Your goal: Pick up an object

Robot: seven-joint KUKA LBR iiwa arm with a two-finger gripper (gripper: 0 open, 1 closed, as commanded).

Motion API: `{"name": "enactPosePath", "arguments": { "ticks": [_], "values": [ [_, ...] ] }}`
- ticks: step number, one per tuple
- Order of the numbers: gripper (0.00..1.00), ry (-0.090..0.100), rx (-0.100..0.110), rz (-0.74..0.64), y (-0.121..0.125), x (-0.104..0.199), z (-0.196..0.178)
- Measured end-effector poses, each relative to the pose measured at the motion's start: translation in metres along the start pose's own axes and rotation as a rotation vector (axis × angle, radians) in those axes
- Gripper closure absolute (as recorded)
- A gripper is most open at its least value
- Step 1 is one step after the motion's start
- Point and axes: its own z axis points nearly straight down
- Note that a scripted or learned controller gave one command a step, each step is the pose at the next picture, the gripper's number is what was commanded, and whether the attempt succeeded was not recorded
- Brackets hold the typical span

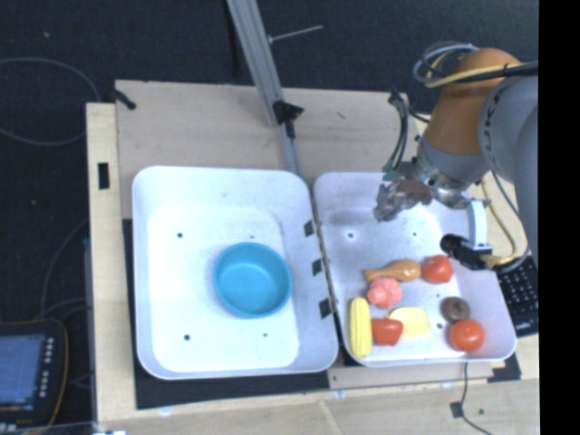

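1. Front of the right bin (337, 208), nearest us: corn cob (360, 325), red piece (387, 332), yellow block (411, 321), tomato (467, 335), brown ring (455, 309).
2. Behind them sit a pink piece (384, 291), a drumstick (395, 270) and a second tomato (437, 269).
3. Left bin (172, 188) holds a blue bowl (252, 279).
4. The gripper (391, 205) hangs over the right bin's bare far end, well apart from the food; whether the fingers are open, I cannot tell, and nothing shows between them.
5. Looks like the approach step: next it needs to shift toward the food and descend.
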Motion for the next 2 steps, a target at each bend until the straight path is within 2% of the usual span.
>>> {"name": "enactPosePath", "arguments": {
  "ticks": [1,2],
  "values": [
    [1.00,0.000,0.002,0.000,0.000,-0.005,-0.045],
    [1.00,-0.001,-0.002,-0.001,0.000,-0.010,-0.112]
  ]
}}
